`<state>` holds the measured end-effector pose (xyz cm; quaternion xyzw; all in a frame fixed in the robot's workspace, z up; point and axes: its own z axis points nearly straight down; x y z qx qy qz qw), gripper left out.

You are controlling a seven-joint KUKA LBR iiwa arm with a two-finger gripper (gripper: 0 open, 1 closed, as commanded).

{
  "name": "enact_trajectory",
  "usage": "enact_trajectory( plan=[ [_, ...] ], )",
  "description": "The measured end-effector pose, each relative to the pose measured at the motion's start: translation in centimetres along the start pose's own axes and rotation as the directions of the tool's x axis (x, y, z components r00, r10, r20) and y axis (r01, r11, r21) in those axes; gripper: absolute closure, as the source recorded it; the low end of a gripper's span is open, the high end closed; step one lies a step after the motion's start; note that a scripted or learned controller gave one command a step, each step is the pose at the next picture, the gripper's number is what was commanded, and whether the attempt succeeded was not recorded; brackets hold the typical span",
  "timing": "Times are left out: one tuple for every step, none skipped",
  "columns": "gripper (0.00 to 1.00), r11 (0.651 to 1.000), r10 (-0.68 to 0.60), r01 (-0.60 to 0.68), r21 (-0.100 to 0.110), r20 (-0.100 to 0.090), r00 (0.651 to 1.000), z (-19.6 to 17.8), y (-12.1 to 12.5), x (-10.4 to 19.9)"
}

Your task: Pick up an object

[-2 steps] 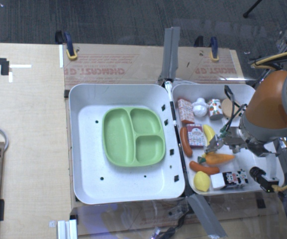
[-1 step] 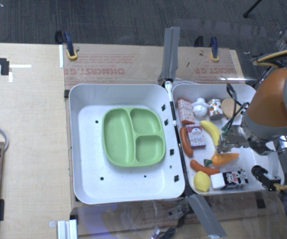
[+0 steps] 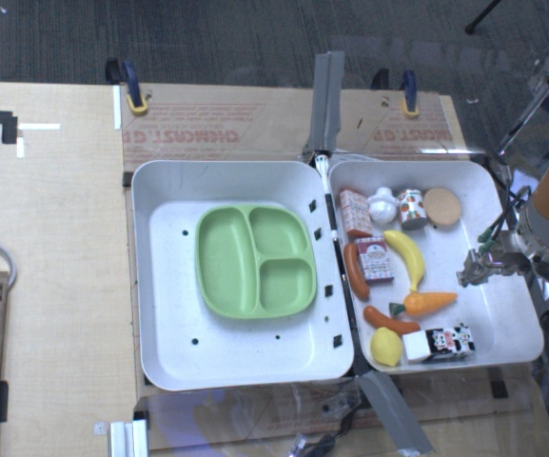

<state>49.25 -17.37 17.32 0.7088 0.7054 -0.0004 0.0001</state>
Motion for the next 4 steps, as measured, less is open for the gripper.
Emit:
enact_trajectory(
  plan=[
    [0.0,1.0,0.0,0.0,0.0,0.0,1.0,0.0,0.0,0.0],
    [0.0,0.992,0.124,-0.124,0.0,0.0,0.992,8.1,4.1,4.5],
    [1.0,0.992,0.126,-0.126,0.003,-0.001,0.992,7.3,4.0,4.5],
    [1.0,0.992,0.13,-0.13,0.003,0.0,0.992,-1.8,1.5,13.3]
  ],
)
